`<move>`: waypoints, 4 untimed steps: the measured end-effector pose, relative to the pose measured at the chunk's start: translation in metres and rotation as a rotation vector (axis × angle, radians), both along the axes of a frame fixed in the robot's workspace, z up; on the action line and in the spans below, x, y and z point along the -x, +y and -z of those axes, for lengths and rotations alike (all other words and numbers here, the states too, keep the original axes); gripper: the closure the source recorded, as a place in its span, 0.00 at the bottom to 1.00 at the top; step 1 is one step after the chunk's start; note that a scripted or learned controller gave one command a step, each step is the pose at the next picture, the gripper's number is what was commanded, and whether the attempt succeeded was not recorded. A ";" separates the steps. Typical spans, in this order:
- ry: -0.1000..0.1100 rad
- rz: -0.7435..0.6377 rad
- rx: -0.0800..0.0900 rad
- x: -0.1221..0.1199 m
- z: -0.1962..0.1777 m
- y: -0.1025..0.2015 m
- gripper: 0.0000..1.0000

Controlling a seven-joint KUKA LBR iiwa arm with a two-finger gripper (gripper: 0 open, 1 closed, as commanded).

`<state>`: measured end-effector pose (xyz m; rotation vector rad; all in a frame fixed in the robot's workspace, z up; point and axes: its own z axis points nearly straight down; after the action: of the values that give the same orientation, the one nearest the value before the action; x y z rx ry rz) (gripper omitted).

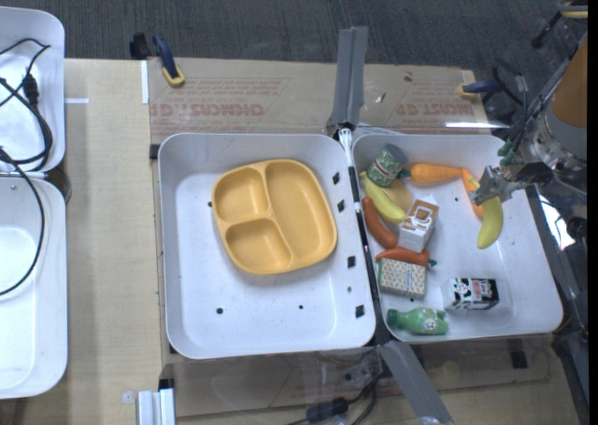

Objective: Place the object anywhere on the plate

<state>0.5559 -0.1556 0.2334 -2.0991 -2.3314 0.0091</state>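
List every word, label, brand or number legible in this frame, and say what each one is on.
Cardboard sheet behind the bins: red printed lettering, reversed or upside down from this view, too unclear to quote.
Green can: label too small to read.
Small carton: print blurred.
Cracker box: pattern, no readable text.
Black and white carton: cow-style print, text unreadable.
Green bottle: label unreadable.

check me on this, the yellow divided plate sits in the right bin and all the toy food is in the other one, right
Not quite: the camera view shows the yellow divided plate in the left bin. The toy food, such as the banana and carrot, is in the right bin.
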 end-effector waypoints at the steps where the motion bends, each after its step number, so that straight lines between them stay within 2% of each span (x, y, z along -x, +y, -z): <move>1: -0.001 -0.393 -0.003 0.010 0.001 0.097 1.00; 2: -0.002 -0.440 -0.002 -0.015 -0.015 0.198 1.00; 3: 0.000 -0.611 -0.003 -0.057 0.046 0.248 1.00; 4: -0.004 -0.769 -0.003 -0.092 0.024 0.190 1.00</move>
<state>0.6475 0.0341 0.2092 -1.0724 -2.9518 0.0043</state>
